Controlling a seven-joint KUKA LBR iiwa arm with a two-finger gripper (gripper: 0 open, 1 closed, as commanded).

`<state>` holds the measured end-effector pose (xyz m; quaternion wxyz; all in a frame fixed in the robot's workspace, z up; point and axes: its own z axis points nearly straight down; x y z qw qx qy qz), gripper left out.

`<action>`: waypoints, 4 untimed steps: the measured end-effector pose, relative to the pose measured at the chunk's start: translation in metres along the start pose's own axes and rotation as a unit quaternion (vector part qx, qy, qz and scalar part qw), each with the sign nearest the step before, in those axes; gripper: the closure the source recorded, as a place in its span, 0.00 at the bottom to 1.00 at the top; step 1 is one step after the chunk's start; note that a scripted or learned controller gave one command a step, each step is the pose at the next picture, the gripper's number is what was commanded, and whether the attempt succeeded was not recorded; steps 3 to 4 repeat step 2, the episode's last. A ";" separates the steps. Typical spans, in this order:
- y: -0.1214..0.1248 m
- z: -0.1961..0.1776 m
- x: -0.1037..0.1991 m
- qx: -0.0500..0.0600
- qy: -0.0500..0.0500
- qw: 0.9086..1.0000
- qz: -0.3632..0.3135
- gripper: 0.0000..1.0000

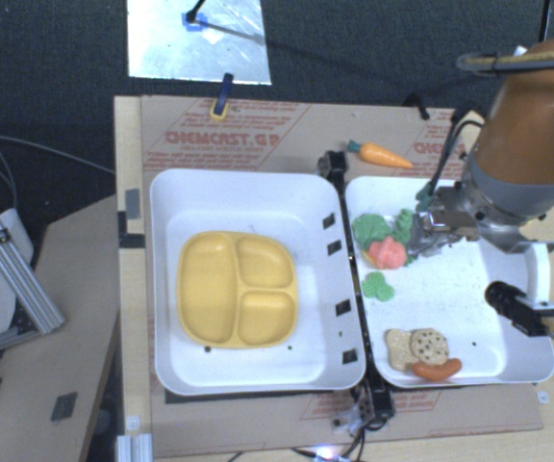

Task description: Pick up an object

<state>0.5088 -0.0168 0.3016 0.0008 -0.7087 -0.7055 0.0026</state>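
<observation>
**Gripper down in the right bin, grasp unconfirmed**

Landmark: the right bin (508,354). All places are relative to it.

- Arm (537,133) comes in over its far right corner, wrist angled down toward its upper left area.
- Left bin (162,287) sits touching it on the left and holds a yellow divided plate (239,289). Not relevant to the pick.
- Gripper (419,242) is low inside the right bin's upper left part, just beside the pink toy (388,253) and the green leafy pieces (373,227). Can't tell how far apart the jaws stand, and can't see anything between them. Not calling it a hold.
- Cookie (429,345) and sausage (438,370) lie at the near edge, well clear of the gripper. Small green piece (378,287) sits between them and the pink toy.
- Carrot (381,155) lies outside the bin, just past its far edge.

Judgement: likely target is the pink toy. Do it well by centring the jaws on it alone, since the green pieces touch it and may get pinched too. Close fully, then lift straight up.
</observation>
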 end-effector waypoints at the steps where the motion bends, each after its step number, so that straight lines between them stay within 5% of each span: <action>1: -0.023 0.009 0.012 -0.002 0.002 1.000 -0.004 1.00; 2: -0.023 0.026 0.100 -0.002 0.003 1.000 -0.009 1.00; 4: -0.023 0.026 0.100 -0.002 0.003 1.000 -0.009 1.00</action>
